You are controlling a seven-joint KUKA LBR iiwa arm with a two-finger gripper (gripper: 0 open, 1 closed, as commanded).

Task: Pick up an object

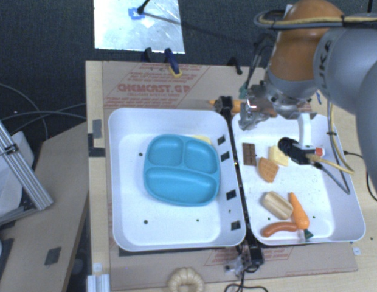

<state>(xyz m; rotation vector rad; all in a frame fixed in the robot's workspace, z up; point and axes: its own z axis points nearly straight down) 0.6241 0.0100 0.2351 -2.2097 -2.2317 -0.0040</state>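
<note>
Camera view, contents listed from the claw outward:

- Claw (250, 121): hangs over the far left corner of the right bin (334, 205), close to the divide between the two bins. Whether it is open or closed cannot be told, and no object is seen in its grip
- Small orange piece (237, 106): at the far rim of the right bin, just beside the claw; kind unclear
- Brown bar (248, 154): flat on the floor of the right bin, the object nearest the claw, on its near side and apart from it
- Yellow wedge (278, 156): right of the brown bar, near it
- Orange waffle piece (268, 170): touching the near edge of the yellow wedge
- Bread roll (277, 204): mid-bin, nearer the viewer
- Carrot (299, 210): just beside the bread roll on its right, green top toward the near rim
- Sausage (280, 229): along the near rim, by the carrot's green end
- Left bin (131, 218): holds a blue divided plate (181, 169) of three compartments, with a pale yellow item (202, 139) showing at its far edge
- Cardboard sheet (158, 84): under both bins
- Beige ring (185, 280): outside the bins, at the near edge
</note>
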